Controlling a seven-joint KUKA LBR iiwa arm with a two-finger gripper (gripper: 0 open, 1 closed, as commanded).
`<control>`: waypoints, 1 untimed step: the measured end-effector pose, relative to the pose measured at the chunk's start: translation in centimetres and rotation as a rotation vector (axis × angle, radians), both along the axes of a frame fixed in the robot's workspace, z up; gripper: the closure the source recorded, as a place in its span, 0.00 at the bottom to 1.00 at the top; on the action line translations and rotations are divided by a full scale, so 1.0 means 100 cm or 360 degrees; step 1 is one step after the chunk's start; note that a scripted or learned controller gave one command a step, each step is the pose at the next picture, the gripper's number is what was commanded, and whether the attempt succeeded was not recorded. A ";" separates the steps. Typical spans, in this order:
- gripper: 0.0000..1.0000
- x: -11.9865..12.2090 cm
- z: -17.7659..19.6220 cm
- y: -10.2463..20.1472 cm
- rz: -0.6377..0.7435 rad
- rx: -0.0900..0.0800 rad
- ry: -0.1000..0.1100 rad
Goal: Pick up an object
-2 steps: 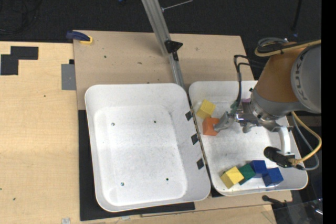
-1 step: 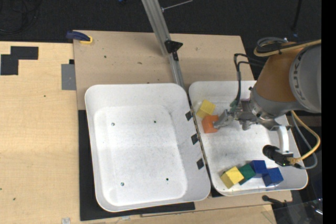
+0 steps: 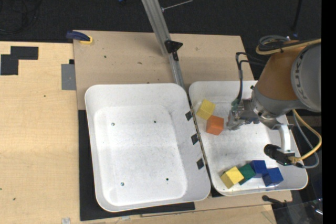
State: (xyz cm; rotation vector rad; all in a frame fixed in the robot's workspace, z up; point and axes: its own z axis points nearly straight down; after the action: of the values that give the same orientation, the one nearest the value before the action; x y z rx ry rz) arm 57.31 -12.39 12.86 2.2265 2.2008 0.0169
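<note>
**Arm low over the right bin, beside an orange cube**

The gripper (image 3: pixel 234 119) hangs low in the right bin (image 3: pixel 247 165); its state cannot be made out. An orange cube (image 3: pixel 214 125) lies just left of it, apart. A yellow cube (image 3: pixel 206 109) sits up-left beyond. Nearer the viewer, well apart, cluster yellow (image 3: pixel 230 177), green (image 3: pixel 245 172) and two blue blocks (image 3: pixel 265 172). The left bin (image 3: pixel 94 99) adjoins on the table (image 3: pixel 37 113).
</note>
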 end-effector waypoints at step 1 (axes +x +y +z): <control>1.00 0.001 0.050 -0.012 0.0002 -0.0001 0.0021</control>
State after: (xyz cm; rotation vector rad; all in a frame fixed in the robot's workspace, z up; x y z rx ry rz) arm 57.44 -13.57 17.88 2.2317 2.2081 0.0012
